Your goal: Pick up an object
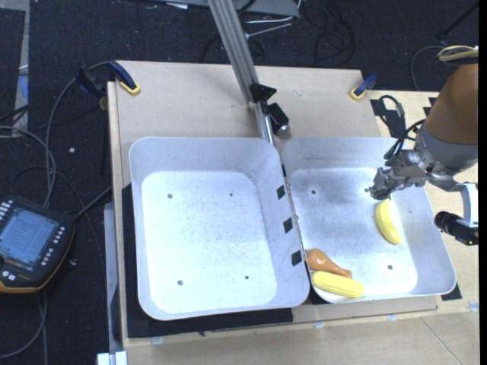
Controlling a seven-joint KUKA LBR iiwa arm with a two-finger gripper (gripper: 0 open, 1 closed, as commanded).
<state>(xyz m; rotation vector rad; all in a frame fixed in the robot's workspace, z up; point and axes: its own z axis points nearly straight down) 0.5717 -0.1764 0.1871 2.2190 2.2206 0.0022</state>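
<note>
A yellow banana-shaped object point(388, 222) lies in the right bin point(335, 185), toward its right side. My gripper point(379, 192) hangs just above and left of the banana's upper end, with nothing visibly between its fingers. At the right bin's front left corner rest a yellow corn cob point(338, 284) and, touching it from behind, an orange drumstick-shaped object point(326, 261).
The left bin point(202, 226) sits beside the right one, their rims overlapping in the middle. A slanted metal pole point(242, 55) with a clamp rises behind the bins. The grey arm with its orange band point(456, 109) enters from the right. A pendant point(27, 242) lies left of the bench.
</note>
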